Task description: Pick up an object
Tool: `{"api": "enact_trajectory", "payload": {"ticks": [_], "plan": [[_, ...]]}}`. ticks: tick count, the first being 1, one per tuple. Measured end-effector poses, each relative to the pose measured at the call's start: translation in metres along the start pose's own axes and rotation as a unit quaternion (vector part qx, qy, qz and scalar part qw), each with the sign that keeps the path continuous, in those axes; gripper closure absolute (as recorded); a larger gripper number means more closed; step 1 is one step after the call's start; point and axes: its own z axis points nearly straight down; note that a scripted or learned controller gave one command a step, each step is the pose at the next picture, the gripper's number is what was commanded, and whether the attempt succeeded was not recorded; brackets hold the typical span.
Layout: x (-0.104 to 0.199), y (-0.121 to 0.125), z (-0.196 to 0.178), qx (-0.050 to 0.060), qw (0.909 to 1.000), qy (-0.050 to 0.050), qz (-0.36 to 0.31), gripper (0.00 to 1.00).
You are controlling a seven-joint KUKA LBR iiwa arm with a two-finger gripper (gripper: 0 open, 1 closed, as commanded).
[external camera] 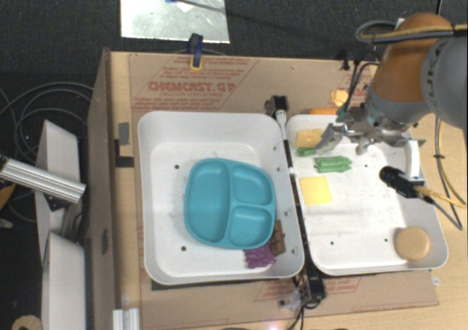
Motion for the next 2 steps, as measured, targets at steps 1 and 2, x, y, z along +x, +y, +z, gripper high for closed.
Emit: {"api": "enact_trajectory", "payload": {"ticks": [1, 2], "plan": [[-0.002, -0.019, 0.096, -0.005, 1.0000, -0.001, 0.000, 0.00], [-0.011, 0.036, 0.091, -0.008, 1.0000, -0.002, -0.003, 0.00]]}}
